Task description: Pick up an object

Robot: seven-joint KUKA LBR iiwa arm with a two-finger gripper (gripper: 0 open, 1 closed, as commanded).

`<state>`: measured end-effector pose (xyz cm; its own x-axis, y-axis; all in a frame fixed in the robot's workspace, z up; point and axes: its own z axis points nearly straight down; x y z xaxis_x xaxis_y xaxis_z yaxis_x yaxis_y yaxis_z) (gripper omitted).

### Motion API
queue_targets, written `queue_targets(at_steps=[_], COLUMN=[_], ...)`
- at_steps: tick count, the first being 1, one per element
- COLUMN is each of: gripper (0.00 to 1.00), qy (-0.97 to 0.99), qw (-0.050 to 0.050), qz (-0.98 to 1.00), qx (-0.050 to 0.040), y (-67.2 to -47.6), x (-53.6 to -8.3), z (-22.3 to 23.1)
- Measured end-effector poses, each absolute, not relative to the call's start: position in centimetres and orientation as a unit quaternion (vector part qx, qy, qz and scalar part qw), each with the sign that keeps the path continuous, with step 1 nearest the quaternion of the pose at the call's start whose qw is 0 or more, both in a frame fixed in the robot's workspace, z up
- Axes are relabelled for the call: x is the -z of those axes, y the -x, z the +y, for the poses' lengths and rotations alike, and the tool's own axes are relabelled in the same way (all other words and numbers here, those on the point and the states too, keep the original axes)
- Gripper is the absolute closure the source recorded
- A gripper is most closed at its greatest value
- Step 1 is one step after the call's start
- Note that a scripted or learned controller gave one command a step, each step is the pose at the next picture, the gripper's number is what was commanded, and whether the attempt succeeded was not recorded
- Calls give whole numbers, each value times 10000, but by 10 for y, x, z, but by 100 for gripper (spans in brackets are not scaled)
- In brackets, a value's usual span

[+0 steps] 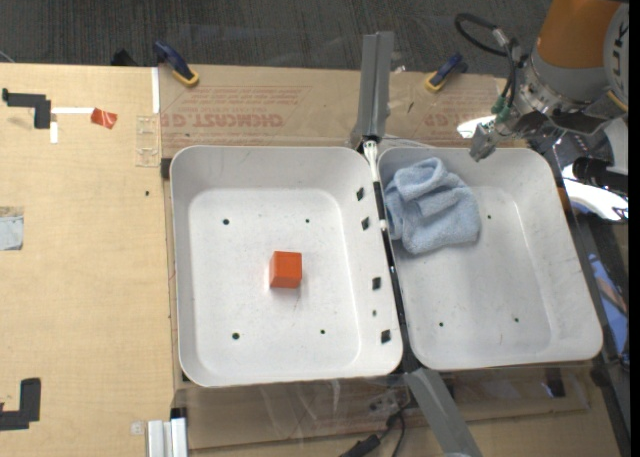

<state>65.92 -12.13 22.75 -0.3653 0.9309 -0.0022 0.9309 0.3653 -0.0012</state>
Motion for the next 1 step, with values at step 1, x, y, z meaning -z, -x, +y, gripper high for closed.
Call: queue_targets(at_steps=[1], gripper=[100], qy=[-5661], qw=[3], qz=[8243], qx=[12], y=[-659], x=[-196], z=[-146])
